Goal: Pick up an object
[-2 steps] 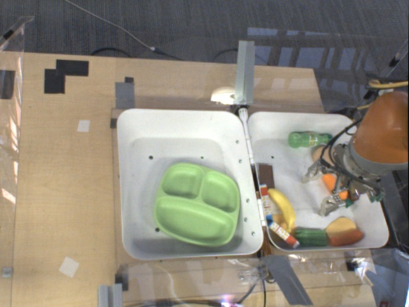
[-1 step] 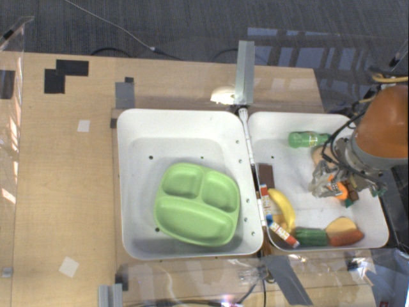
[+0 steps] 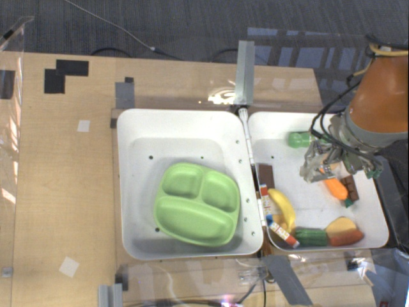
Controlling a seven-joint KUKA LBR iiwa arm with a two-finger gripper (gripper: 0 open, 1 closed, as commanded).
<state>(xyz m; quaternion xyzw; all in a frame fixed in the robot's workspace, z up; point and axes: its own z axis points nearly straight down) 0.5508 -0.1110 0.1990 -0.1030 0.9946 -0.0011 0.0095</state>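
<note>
My gripper [image 3: 317, 166] hangs over the middle of the right bin [image 3: 382, 232], below the arm's orange band [image 3: 383, 91]. Just right of it lie an orange carrot [image 3: 336, 188] and a small brown block [image 3: 350, 190]. A green object [image 3: 298, 139] sits at the bin's back, left of the gripper. A banana [image 3: 282, 208], a dark green cucumber [image 3: 311, 236] and a yellow-and-red piece [image 3: 344, 231] lie toward the front. I see nothing held in the gripper.
A green divided plate [image 3: 197, 203] lies in the left bin [image 3: 137, 171]. A brown bar [image 3: 264, 174] and a small red-and-blue item [image 3: 282, 231] rest along the right bin's left wall. A metal post [image 3: 245, 72] stands behind the divide between the bins.
</note>
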